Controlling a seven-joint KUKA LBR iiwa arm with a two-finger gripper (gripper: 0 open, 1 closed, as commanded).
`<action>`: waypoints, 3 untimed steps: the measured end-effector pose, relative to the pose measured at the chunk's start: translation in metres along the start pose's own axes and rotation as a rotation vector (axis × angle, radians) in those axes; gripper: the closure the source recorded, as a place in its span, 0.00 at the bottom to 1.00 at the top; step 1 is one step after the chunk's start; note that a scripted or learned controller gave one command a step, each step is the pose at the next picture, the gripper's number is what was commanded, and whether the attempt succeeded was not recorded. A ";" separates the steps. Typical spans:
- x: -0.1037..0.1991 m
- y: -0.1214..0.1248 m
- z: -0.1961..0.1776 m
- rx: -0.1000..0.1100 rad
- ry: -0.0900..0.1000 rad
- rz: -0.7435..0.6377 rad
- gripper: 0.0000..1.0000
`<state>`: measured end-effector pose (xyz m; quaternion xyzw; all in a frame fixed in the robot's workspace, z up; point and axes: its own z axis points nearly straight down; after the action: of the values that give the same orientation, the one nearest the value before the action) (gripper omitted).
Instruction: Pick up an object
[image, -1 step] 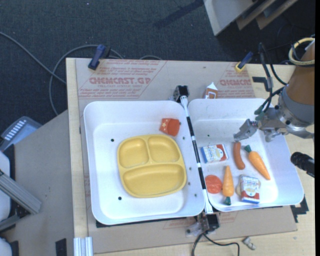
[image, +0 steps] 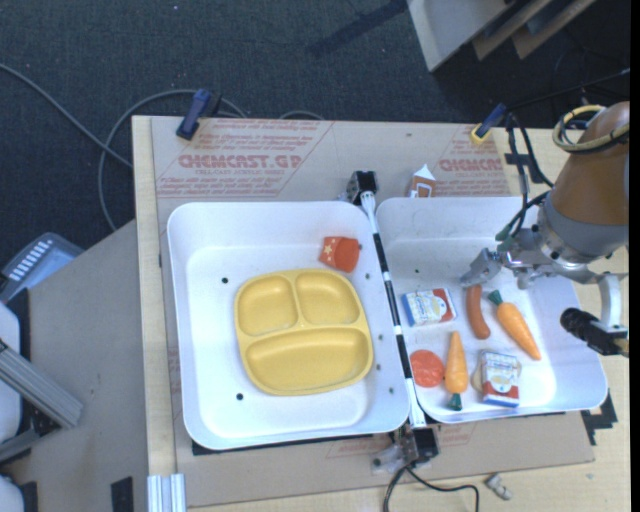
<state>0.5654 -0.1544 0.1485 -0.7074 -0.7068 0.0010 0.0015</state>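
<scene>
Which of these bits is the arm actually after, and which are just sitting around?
Candidates for picking, in the right bin with the gripper:
sausage, two carrots, two small cartons, tomato.

Just sitting around for now, in the left bin:
yellow divided plate, small orange-red item.

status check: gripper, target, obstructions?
Gripper low in right bin, nothing visibly held. Sausage just below it, carrot alongside. Path looks unobstructed.
</scene>
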 end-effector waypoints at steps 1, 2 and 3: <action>0.006 0.018 0.061 -0.005 0.000 -0.001 0.00; 0.005 -0.013 0.060 -0.015 -0.002 0.000 0.00; 0.005 -0.012 0.050 -0.016 -0.001 0.000 1.00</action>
<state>0.5530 -0.1489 0.0987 -0.7074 -0.7068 -0.0042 -0.0045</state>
